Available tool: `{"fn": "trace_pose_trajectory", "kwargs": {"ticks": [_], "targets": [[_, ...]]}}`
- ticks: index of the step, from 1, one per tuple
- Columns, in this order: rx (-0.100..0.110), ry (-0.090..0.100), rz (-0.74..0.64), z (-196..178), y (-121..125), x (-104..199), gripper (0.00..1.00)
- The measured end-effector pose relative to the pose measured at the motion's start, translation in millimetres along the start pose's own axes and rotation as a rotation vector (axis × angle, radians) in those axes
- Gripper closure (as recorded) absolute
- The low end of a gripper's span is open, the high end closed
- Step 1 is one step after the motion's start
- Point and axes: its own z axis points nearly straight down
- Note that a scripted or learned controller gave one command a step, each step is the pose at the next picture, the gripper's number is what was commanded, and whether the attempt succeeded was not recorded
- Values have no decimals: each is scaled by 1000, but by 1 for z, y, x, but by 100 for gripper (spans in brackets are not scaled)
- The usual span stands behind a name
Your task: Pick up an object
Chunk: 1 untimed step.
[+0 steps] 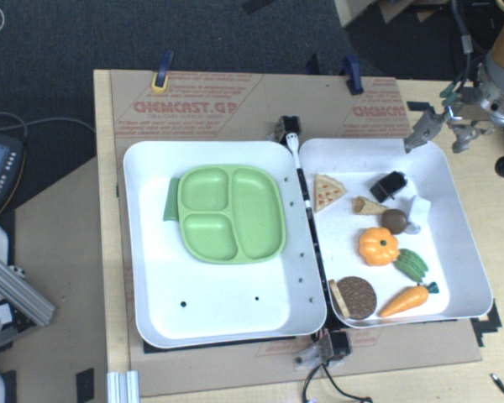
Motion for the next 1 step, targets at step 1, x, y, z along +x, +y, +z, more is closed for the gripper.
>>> {"fn": "trace_pose_trajectory", "kwargs": {"ticks": [1], "targets": [[7, 2, 0, 58, -6, 8, 0]]}}
